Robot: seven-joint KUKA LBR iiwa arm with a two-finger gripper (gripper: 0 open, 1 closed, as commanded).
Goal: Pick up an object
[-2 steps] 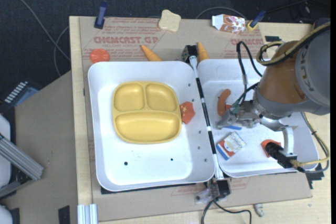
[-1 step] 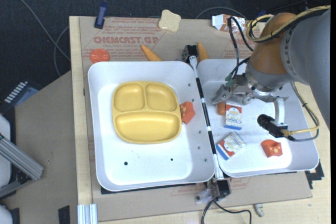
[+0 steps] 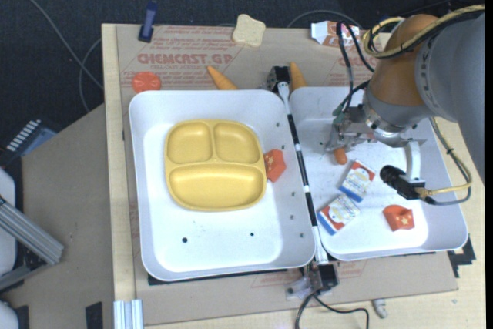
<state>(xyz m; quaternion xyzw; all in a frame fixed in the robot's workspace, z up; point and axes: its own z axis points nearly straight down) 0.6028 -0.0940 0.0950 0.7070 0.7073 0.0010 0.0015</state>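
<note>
My gripper (image 3: 343, 136) hangs low over the upper left part of the right bin (image 3: 447, 231). Just below it a small orange piece (image 3: 340, 156) lies on the bin floor, very close to the gripper tip; whether they touch is unclear. Two blue and white packets (image 3: 357, 182) (image 3: 339, 213) lie in the middle of that bin, and a red piece (image 3: 398, 217) sits towards its lower right. The left bin (image 3: 223, 243) holds a yellow divided plate (image 3: 214, 164), with a red piece (image 3: 274, 163) against the plate's right edge.
The grey arm with its orange band (image 3: 400, 65) comes in from the upper right, trailing cables. Behind the bins on the board lie a bread slice (image 3: 249, 29), a blue object (image 3: 147, 21), an orange carrot (image 3: 221, 78) and a red disc (image 3: 144, 81).
</note>
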